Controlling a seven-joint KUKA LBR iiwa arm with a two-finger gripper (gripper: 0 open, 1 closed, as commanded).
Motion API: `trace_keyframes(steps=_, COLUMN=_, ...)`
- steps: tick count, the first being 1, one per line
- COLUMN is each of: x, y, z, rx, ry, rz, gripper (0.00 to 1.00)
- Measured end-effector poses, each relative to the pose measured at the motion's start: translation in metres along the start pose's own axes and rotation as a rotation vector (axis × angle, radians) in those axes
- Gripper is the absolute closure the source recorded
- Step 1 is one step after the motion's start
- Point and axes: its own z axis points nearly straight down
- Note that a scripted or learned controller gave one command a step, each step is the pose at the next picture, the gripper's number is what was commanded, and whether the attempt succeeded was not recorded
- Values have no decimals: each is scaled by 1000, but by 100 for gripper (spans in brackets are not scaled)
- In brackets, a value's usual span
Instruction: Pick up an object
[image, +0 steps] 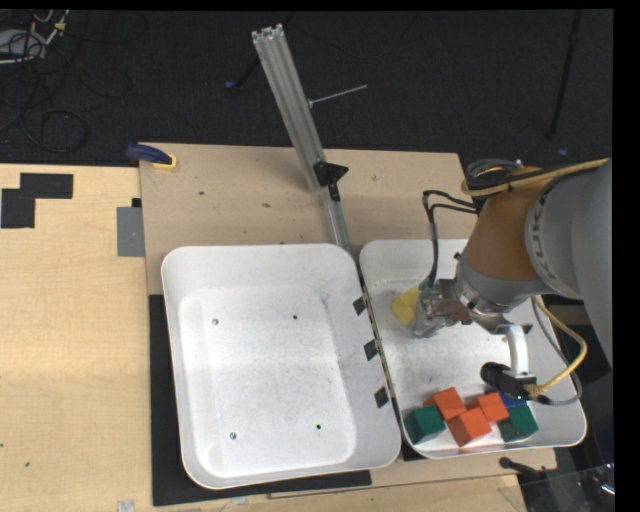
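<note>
Right bin (400, 262): yellow object (405, 306) beside jaws (432, 322), orange and green blocks (470, 415) | jaws' state: cannot tell

A robotics lab: wooden bench (250, 195), aluminium camera mast (295, 105), loose cables (40, 125).

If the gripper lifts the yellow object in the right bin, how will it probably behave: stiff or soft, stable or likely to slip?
The yellow object looks small and blocky, so probably stiff and light. It lies beside the gripper, partly hidden, so its exact shape is unclear. The white bin floor looks smooth, so a push may slide it rather than roll it.
</note>
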Motion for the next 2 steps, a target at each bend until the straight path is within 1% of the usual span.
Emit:
trace_keyframes(steps=1, x=-7, y=-5, z=-60, rx=-5, ry=-2, rz=-3, gripper=100)
trace_keyframes(steps=2, x=-8, y=-4, z=-113, rx=-7, ry=-3, rz=-15, gripper=100)
